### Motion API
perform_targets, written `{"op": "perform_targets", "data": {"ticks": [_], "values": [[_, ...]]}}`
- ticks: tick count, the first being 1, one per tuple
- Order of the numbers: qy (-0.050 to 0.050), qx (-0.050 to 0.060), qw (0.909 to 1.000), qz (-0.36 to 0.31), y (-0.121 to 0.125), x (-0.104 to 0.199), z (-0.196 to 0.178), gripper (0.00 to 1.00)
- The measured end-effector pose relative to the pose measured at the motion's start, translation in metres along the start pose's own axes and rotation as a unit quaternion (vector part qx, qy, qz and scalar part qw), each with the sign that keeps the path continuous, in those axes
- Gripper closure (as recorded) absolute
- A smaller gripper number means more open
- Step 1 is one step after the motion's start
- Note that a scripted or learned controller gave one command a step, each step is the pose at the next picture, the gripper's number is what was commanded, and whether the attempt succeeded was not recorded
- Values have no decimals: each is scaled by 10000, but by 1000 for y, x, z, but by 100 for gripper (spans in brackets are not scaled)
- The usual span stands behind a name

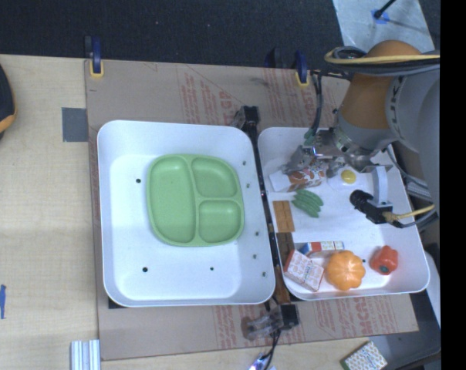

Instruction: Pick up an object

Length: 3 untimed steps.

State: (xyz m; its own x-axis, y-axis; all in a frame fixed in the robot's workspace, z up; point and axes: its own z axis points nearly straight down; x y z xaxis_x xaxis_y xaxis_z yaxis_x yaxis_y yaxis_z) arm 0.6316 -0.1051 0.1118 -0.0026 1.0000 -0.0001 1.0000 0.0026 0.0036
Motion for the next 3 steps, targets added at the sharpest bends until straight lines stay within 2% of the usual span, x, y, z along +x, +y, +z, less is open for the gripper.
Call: {"op": "perform_targets", "data": {"ticks": [1,2,3], "values": [[-25,-57,10000,1,7,5,0,0],[-35,-43,10000,-14,29,10,13,0],[-29,-38,10000,-6,29,9,13,0]]}}
